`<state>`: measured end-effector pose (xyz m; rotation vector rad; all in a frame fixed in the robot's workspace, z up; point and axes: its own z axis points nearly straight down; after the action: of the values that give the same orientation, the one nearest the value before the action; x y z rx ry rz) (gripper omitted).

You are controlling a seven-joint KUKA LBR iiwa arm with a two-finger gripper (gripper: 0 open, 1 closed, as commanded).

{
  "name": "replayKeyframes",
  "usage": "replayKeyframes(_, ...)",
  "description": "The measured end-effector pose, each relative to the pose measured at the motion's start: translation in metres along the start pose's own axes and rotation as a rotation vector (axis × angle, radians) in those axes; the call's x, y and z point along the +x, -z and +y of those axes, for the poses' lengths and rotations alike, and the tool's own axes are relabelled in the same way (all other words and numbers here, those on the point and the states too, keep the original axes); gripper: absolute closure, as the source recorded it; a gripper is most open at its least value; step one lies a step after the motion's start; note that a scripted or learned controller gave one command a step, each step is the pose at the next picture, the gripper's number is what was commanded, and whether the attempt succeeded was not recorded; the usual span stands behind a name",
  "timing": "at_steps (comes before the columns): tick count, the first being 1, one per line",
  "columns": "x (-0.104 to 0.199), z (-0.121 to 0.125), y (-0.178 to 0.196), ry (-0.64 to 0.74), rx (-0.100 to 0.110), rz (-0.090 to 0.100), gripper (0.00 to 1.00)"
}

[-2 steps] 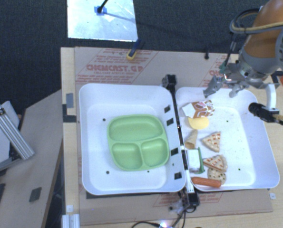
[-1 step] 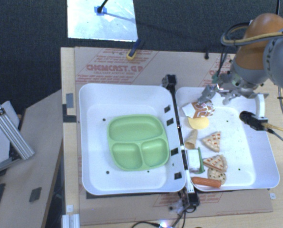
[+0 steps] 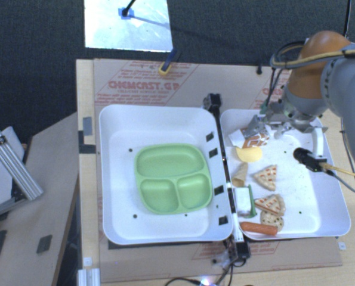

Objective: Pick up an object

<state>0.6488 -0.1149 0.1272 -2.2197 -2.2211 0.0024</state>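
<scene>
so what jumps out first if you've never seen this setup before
The green divided tray sitting alone in the left bin grabs the eye first. Next is the grey arm with its orange band, reaching in from the right so its gripper hangs over the far left corner of the right bin. Below it lie toy foods: a yellow piece, pizza slices and a carrot.

Robot lab: bench (image 3: 135, 79), twin white bins (image 3: 114, 121), toy food.

Bright even light, slightly soft focus
</scene>
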Motion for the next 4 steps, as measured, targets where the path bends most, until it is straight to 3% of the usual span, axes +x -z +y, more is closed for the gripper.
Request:
replayKeyframes(1, 0.001, 0.007, -0.018, 0.002, -0.024, 0.000, 0.00)
replayKeyframes(2, -0.001, 0.009, -0.006, 0.001, -0.031, -0.003, 1.00)
replayKeyframes(3, 0.010, 0.009, 0.051, 0.005, -0.010, -0.001, 1.00)
replayKeyframes(4, 0.010, 0.010, 0.101, 0.005, -0.009, -0.001, 1.00)
